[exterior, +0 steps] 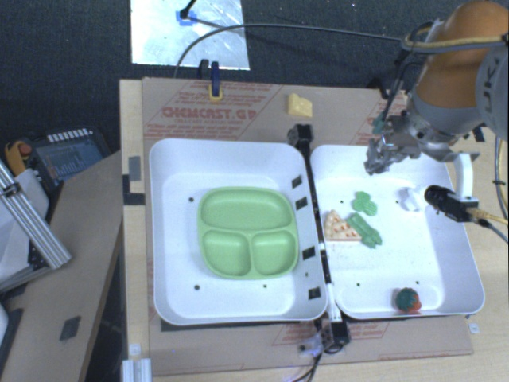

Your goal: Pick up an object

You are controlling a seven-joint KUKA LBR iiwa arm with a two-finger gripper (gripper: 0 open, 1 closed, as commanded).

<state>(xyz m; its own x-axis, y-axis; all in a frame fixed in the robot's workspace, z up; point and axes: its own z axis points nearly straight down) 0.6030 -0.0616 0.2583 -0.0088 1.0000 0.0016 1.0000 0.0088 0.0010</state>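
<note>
Camera view: bright green, lumpy toy piece (365, 204) in right bin (445, 293), tool (377, 162) grip state unclear

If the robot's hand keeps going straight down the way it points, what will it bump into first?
Probably the bare white floor of the right bin. The hand points down near the bin's back edge, and the green toy sits a bit nearer the camera. Depth is hard to judge.

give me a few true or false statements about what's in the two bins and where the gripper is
1. The green divided plate lies in the left bin. True.
2. The gripper hangs over the left bin. False: it is over the far part of the right bin.
3. The pizza slice toy lies in the right bin. True.
4. The plate holds the round green and red toy. False: that toy lies near the right bin's front edge.
</note>
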